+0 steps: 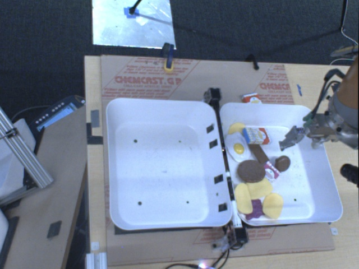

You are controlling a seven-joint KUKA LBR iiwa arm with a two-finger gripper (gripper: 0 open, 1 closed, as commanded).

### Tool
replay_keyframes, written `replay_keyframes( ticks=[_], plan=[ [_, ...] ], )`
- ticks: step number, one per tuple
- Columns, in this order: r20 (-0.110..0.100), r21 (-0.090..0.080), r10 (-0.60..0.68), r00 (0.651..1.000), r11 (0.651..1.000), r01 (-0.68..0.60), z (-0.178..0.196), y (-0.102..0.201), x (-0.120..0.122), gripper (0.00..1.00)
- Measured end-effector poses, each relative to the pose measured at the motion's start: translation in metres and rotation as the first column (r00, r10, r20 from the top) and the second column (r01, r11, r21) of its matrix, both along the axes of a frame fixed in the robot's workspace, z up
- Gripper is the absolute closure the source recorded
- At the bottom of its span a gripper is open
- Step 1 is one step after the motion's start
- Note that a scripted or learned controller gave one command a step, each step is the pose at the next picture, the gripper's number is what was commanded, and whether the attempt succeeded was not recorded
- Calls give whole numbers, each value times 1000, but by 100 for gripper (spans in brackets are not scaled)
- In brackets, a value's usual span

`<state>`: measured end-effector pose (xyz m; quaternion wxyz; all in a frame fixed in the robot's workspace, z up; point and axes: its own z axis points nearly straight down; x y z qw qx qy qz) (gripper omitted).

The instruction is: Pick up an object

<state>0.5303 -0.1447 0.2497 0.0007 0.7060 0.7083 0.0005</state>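
Observation:
The right bin [320, 175] holds a heap of toy foods along its left side. Among them are a fried egg [239, 148], a small red, white and blue box [256, 135], a brown disc [251, 171], a small brown ball [282, 163] and yellow pieces [273, 205]. My gripper [291, 137] hangs over the upper right part of this bin, right of the box and above the brown ball. I see nothing held in it. The arm comes in from the right edge.
The left bin [162, 161] lies beside the right one, with black clips [216, 144] along the shared rim. A small red and white item [252, 98] lies on the cardboard behind the right bin. A yellow and blue clamp [168, 58] stands at the back edge.

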Motion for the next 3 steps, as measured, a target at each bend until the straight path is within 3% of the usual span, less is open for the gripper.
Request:
replay_keyframes(
  ticks=[1, 2, 3],
  plan=[
    [4, -1, 3, 1000, 1000, -3, 11, 0, 1, 100],
    [-5, 4, 10, 1000, 1000, -10, -70, 94, 34, 100],
    [2, 2, 9, 1000, 1000, -9, -65, 164, 57, 100]
  ],
)
